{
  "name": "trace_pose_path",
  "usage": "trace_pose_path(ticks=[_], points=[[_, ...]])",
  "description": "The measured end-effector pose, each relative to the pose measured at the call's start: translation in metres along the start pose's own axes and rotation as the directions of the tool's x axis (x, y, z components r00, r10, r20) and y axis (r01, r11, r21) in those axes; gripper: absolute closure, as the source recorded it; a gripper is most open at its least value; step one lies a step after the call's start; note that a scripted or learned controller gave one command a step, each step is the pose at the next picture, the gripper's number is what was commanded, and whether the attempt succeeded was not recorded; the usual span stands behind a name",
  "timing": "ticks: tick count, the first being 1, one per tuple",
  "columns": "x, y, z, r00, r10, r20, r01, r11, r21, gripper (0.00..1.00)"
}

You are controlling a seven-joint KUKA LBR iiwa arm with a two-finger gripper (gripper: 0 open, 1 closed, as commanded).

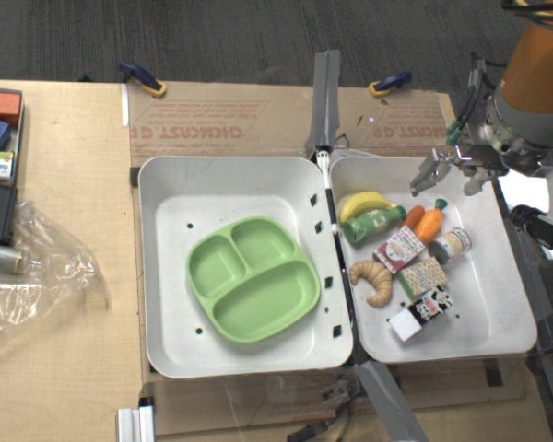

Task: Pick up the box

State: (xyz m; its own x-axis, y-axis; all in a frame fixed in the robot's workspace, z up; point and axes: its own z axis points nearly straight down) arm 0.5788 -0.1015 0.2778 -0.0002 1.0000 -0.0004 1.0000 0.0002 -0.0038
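Starting at the left, the left bin [157, 247] is holding a green divided plate [252, 279] lying flat near its middle, and nothing there is bearing on the job. Crossing the divider, the right bin [507, 311] is carrying a cluster of toy groceries: a banana [361, 204] and a green bottle [372, 222] at the upper left of the cluster, a croissant [373, 280] below them, a carrot [429, 223] and a small jar [455, 243] toward the right. Several small cartons are lying in the middle of that heap, and I am taking the box [402, 247] to be the pink and white one, tilted so that its long axis is running from lower left to upper right, touching the carrot at its upper end and a patterned carton [424, 275] below it. Farther right, the gripper [453, 173] is hanging above the bin's upper edge with its fingers spread apart and nothing between them. So the box is lying down and to the left of the gripper, near but clearly apart, and the coming reach is looking like a descent toward the lower left, probably with the fingers turning to close across the box's short side.
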Motion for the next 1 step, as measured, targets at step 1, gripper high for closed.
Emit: trace_pose_path(ticks=[1], points=[[0.0226,-0.037,0.0791,0.941,-0.338,0.0,0.338,0.941,0.0,0.0]])
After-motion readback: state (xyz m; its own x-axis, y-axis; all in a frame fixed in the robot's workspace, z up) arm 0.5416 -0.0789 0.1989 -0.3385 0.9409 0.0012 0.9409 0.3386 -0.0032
